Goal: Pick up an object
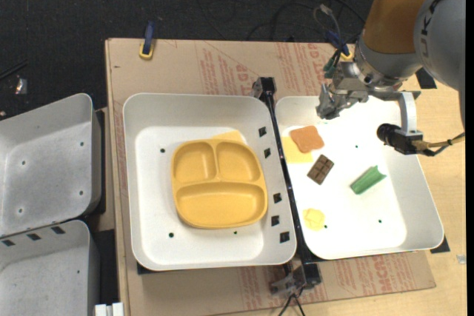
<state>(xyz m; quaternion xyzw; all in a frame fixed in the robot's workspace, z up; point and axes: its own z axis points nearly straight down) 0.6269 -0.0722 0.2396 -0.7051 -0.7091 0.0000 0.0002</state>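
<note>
1. A brown cardboard-topped bench (200, 63) bears two white bins; the left white bin (148, 122) holds a yellow divided plastic tray (219, 183).
2. The gripper (329, 106) hovers above the right white bin (400, 218); whether it is parted or grasping anything, I cannot tell.
3. Nearest lies a flat orange square piece (306, 138), overlapping a pale yellow flat slice (295, 153); a descent might likely slide off it.
4. The brown chocolate-like block (320, 169), green wedge (367, 180) and small yellow lump (314, 219) lie apart.

1. You see a yellow divided tray (219, 184) in the white left bin (141, 181).
2. Right of that tray you see an orange piece (306, 138), a brown gridded piece (320, 169) and a green piece (367, 180).
3. You see a small yellow piece (314, 219) nearest it.
</note>
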